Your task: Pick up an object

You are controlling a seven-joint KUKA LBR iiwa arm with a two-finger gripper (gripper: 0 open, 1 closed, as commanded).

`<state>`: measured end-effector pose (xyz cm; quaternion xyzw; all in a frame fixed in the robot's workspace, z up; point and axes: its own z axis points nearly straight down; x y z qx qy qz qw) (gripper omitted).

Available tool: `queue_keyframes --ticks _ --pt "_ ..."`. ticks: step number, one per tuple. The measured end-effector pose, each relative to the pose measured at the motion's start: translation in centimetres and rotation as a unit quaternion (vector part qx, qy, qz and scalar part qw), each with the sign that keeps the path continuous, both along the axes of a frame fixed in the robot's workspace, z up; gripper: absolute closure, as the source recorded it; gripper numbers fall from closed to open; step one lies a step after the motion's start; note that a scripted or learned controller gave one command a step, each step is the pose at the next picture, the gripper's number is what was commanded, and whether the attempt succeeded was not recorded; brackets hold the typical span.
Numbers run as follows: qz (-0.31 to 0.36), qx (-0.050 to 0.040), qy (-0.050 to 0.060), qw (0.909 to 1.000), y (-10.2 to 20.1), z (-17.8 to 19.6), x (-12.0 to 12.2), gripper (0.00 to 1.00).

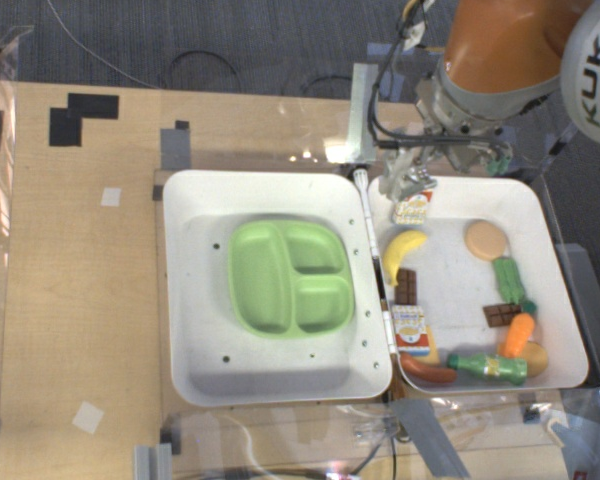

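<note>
My gripper hangs below the orange wrist over the far left corner of the right bin. A small white and orange carton sits directly under it, touching or nearly touching; whether it is gripped is unclear. Just in front of it lie a yellow banana and a brown chocolate bar. A second small carton lies near the bin's front left.
The right bin also holds a round tan biscuit, a green vegetable, a chocolate piece, a carrot, a green bottle and a red sausage. A green divided plate lies in the left bin.
</note>
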<state>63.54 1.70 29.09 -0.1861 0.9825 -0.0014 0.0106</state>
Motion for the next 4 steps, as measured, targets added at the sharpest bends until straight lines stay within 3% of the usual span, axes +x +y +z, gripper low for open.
queue_keyframes --ticks 1,2,3,4 --pt "-0.013 0.0021 0.004 0.9999 6.3 1.9 3.5 1.0" --pt "0.054 -0.0008 0.009 0.9985 -0.6 -8.5 3.4 1.0" --pt "0.032 -0.0012 -0.001 0.9995 -3.4 1.4 3.6 1.0" --pt "-0.106 0.0032 0.007 0.9943 5.8 -3.1 0.8 1.0"
